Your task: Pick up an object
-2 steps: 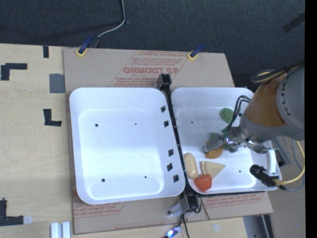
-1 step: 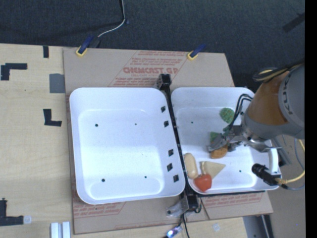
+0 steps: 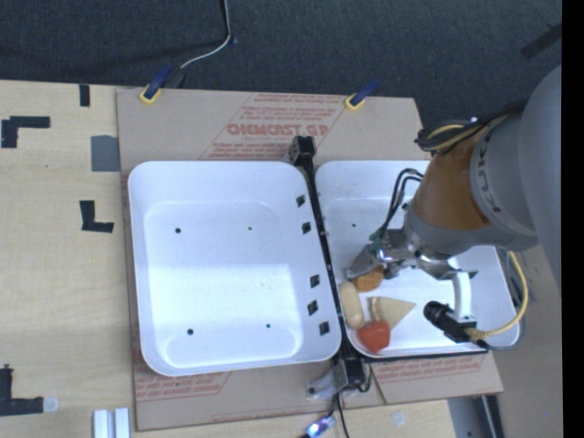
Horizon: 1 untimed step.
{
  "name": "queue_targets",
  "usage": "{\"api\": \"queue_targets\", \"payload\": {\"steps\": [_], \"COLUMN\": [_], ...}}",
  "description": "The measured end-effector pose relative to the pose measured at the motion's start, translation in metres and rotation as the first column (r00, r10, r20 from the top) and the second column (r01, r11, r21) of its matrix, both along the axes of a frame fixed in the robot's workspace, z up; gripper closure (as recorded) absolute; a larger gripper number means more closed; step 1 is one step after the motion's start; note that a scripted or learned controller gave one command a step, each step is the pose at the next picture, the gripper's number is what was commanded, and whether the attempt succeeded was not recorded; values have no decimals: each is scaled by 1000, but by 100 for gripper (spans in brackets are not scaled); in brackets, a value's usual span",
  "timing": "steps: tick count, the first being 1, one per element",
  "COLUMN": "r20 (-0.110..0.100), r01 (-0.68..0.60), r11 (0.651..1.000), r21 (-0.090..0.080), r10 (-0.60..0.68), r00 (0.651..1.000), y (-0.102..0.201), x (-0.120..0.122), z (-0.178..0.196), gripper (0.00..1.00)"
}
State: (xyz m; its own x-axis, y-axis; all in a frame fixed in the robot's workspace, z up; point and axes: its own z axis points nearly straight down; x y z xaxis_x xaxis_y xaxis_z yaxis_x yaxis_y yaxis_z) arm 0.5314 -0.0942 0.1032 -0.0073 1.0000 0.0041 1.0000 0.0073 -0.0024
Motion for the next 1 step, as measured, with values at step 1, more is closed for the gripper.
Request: {"api": "queue_targets", "payload": {"steps": [1], "r20": [6], "r01": [0], "r11": [1000], "r21": [-2], "r10": [0], "r00": [1000], "y": [76], "x": [-33], "z": [86], "gripper": [100]}}
